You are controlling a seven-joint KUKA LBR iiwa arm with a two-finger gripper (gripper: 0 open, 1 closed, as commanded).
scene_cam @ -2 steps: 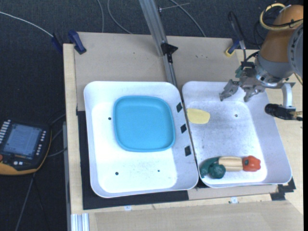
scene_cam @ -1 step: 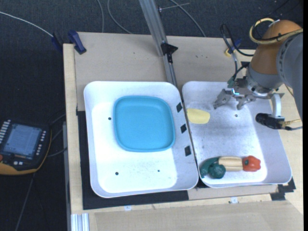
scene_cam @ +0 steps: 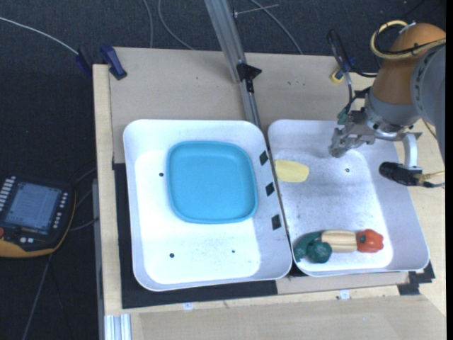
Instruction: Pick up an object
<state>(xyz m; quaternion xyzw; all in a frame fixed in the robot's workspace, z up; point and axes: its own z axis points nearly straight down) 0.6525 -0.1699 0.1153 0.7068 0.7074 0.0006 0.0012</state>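
In the right bin (scene_cam: 396, 211), a pale yellow flat piece (scene_cam: 291, 171) lies near the left wall. Along the bin's front edge lie a dark green lump (scene_cam: 313, 249), a tan roll-shaped piece (scene_cam: 339, 241) and a red piece (scene_cam: 369, 241), touching in a row. My gripper (scene_cam: 345, 142) hangs over the bin's far end, right of the yellow piece and well away from the front row. Nothing shows between its fingertips.
The left bin (scene_cam: 141, 190) holds a light blue square plate (scene_cam: 211, 181). A metal pole (scene_cam: 228, 30) slants down to the gap between the bins. A black and blue clamp (scene_cam: 112, 62) sits at the bench's far left corner. A handheld pendant (scene_cam: 32, 211) lies off the bench, left.
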